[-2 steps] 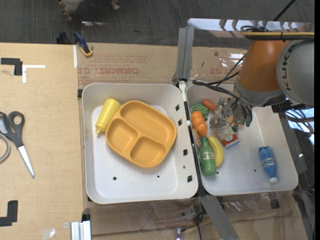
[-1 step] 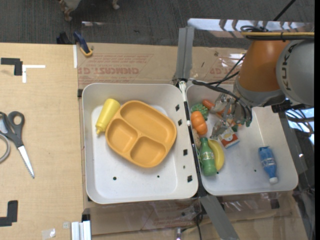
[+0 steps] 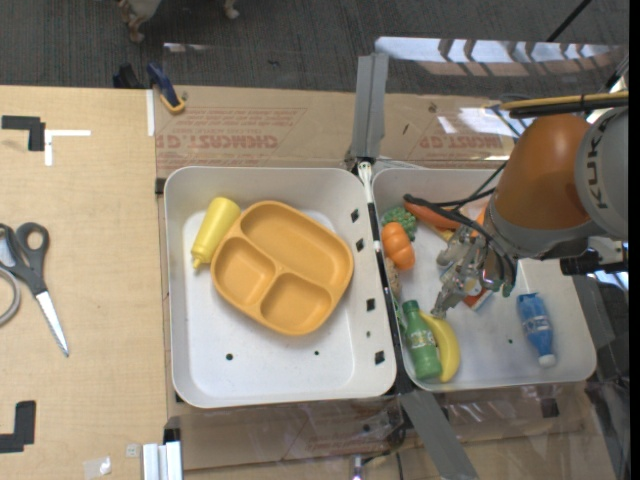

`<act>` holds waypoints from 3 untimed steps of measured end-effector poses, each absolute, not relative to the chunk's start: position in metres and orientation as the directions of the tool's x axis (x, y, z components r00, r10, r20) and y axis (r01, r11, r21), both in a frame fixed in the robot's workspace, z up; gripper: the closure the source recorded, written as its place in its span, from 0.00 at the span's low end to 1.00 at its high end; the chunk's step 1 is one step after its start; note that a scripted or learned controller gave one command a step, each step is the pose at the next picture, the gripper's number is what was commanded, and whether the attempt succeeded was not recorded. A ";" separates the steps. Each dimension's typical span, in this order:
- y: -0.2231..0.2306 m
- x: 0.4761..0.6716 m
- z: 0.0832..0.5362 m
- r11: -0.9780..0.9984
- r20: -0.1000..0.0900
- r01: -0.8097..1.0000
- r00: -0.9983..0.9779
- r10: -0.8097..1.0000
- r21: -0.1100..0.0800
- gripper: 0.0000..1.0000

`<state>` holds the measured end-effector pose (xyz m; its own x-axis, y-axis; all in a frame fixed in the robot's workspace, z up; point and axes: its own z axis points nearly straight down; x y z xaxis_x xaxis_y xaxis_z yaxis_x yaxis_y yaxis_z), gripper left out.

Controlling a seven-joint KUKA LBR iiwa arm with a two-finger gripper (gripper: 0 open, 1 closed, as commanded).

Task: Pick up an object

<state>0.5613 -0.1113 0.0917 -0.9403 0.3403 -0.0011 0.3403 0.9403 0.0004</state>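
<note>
Right bin (image 3: 575, 363), contents: gripper (image 3: 447, 301) lowered at centre, fingers seen slightly spread with nothing between them, tips just above the banana (image 3: 447, 346). The banana is lodged against a green bottle (image 3: 417, 340) by the dividing wall; an orange fruit (image 3: 399, 246) and carrot (image 3: 440, 216) are noted behind, a blue bottle (image 3: 536, 326) well to the side. Risk judged: the curved banana may be pushed aside, or the bottle nudged, by closing fingers.

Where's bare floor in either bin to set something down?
Left bin: bare strip along the near wall, below the tray. Right bin: small patch between banana and blue bottle. Crowded along the divider, around the gripper.
</note>
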 end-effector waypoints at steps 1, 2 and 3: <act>-0.131 0.522 0.092 0.927 -0.001 0.374 -0.927 0.374 0.000 0.00; -0.123 0.601 0.093 0.831 -0.003 0.557 -0.831 0.557 0.001 0.00; -0.145 0.530 0.092 0.865 -0.002 0.502 -0.865 0.502 0.000 0.00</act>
<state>0.5300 -0.1452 0.0920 -0.8648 0.5021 -0.0018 0.5021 0.8648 0.0002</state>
